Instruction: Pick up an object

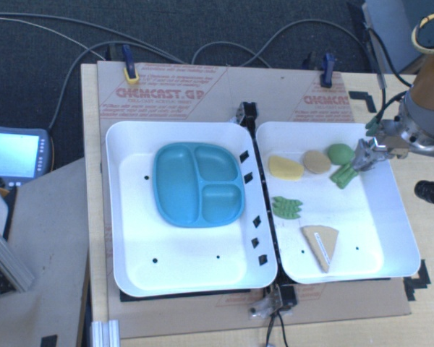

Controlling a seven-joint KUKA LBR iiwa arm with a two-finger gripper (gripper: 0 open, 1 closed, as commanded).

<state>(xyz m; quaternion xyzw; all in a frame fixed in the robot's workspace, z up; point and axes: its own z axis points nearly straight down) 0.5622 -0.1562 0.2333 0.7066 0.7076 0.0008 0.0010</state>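
Observation:
The right bin (390,230) holds several toy foods. A yellow lump (285,168), a round tan piece (317,162) and a green broccoli-like piece (339,163) lie in a row along its far side. A small green leafy piece (287,207) sits near the left wall, and a tan wedge (320,243) lies toward the front. My gripper (364,155) hangs low over the bin's far right, right beside the green broccoli-like piece and touching or nearly touching its right side.
The left bin (130,230) carries a blue divided plate (200,183). A black divider strip (257,194) runs between the bins. Clamps (130,69) (326,72) hold the board at the back. A teach pendant (16,154) rests at far left.

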